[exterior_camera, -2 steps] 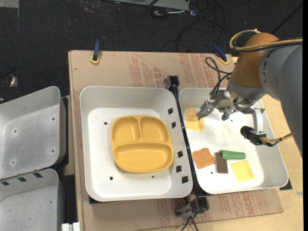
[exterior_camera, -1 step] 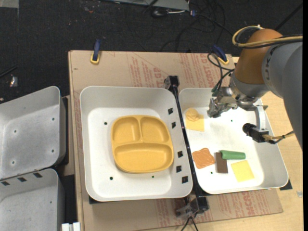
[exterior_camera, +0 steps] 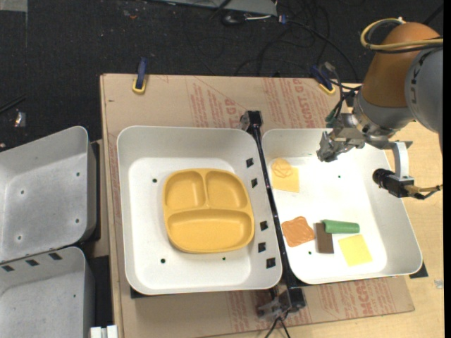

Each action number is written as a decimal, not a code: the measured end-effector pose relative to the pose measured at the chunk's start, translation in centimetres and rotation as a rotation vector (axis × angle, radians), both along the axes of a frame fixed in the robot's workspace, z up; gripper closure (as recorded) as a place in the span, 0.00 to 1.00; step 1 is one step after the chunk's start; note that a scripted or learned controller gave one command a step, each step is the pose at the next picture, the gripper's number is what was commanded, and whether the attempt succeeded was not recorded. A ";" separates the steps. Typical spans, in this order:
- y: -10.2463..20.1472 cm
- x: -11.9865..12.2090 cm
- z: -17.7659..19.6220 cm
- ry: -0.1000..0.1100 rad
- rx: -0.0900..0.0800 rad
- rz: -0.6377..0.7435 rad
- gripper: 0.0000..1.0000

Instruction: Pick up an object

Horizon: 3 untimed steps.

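Roughly: gripper, grip state unreadable, hangs over right bin; nearest piece, yellow wafer, lies just down-left of it.

arm cut off at right edge; gripper fingers too small to tell.

A robotics lab: clamped cardboard-topped bench, loose cables, dark carpet.

bench: brown board, printed red | on it: left white bin, right white bin, side by side, touching
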<state>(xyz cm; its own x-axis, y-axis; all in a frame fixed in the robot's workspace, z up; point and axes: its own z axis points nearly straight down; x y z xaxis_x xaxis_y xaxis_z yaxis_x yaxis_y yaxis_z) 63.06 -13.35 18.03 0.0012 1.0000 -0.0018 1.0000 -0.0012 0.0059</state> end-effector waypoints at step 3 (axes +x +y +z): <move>5.7 -0.6 6.6 0.008 0.003 0.009 1.00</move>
<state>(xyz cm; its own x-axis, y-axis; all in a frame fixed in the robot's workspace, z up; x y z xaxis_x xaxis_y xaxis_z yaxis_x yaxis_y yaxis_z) 62.43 -7.68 24.64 -0.0077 1.0000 0.0015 1.0000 0.0077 -0.0021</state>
